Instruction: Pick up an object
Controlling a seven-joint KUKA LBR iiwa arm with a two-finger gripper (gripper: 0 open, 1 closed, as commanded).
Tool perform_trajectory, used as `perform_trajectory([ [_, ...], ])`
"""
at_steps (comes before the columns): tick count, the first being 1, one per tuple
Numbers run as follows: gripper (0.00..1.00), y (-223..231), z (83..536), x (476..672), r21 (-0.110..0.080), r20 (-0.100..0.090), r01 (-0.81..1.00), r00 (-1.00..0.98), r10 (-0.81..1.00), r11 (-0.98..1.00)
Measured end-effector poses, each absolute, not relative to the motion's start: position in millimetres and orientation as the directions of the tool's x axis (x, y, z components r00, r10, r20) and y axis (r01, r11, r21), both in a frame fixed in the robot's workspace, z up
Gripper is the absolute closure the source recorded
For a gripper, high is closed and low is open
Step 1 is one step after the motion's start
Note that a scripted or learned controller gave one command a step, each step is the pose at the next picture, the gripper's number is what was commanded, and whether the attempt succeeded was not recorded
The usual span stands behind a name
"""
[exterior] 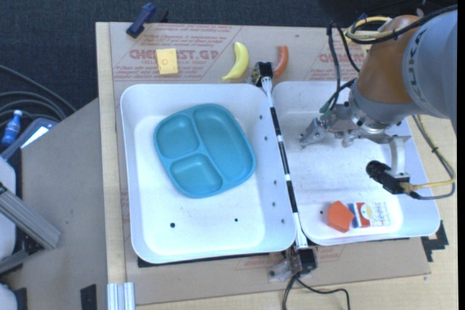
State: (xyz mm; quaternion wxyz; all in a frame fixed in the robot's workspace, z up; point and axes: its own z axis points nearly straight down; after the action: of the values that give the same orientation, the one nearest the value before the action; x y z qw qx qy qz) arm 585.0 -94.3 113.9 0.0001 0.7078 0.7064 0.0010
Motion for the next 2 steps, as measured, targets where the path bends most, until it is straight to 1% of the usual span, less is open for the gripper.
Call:
perform_trajectory([
  [1,0.00,-98.5,84.6,652.4,0.000,0.000,1.000,-0.001,1.000,0.001],
  [2,1.00,-98.3,95.3,653.2,0.003,-0.002,1.000,-0.001,1.000,0.001],
])
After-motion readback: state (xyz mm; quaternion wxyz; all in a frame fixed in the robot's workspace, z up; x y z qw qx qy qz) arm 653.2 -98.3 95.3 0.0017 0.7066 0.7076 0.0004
